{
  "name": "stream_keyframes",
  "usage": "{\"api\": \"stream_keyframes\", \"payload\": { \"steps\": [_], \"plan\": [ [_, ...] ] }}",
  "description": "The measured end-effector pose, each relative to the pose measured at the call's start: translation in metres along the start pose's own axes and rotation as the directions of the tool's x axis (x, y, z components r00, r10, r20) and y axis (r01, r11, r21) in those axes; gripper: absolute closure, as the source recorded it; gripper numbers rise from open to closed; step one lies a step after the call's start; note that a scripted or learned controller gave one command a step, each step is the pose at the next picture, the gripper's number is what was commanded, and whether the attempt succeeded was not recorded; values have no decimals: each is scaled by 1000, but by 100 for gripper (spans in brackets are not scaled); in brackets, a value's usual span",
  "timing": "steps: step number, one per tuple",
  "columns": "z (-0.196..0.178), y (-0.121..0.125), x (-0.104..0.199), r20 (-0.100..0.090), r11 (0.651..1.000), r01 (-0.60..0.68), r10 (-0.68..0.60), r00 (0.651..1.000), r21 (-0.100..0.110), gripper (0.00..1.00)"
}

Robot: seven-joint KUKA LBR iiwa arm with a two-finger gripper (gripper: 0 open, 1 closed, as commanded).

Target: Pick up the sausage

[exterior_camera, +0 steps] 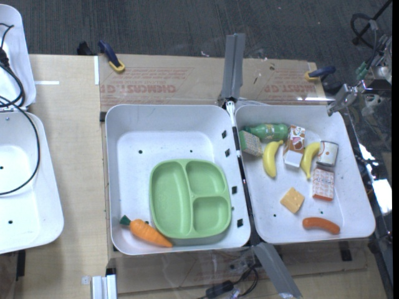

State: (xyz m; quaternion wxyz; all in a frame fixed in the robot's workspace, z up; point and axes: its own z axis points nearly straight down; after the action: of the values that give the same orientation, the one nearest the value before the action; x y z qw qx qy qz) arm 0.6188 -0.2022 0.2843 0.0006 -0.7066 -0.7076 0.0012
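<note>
- Sausage [322,225] lay flat near the front edge of the right bin [357,167], its length running roughly left to right, touching nothing.
- Cheese [292,200] sat nearest it, just behind and to its left, apart from it.
- Red-and-white carton [323,184] lay behind the sausage, clear of it.
- Further back stood a cluster: two bananas [270,159] [310,158], a small white box [293,159] between them, a grey packet [328,153], a red-printed box [297,137] and a green bottle [267,131] on its side by the back wall.
- Nothing lay over the sausage or against it; the space above it was open.
- Left bin [124,136] held a green tray [190,199] with three compartments and a carrot [148,232] at its front left corner.
- Gripper: whether the fingers were wide or narrow could not be told.
</note>
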Motion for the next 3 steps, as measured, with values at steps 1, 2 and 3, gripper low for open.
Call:
{"api": "stream_keyframes", "payload": {
  "steps": [1,2,3],
  "plan": [
    [100,-104,18,-1,971,237,-237,971,0,0],
    [188,-138,0,8,940,342,-342,940,-10,0],
    [187,-137,7,18,672,741,-740,672,-6,0]
  ]
}}
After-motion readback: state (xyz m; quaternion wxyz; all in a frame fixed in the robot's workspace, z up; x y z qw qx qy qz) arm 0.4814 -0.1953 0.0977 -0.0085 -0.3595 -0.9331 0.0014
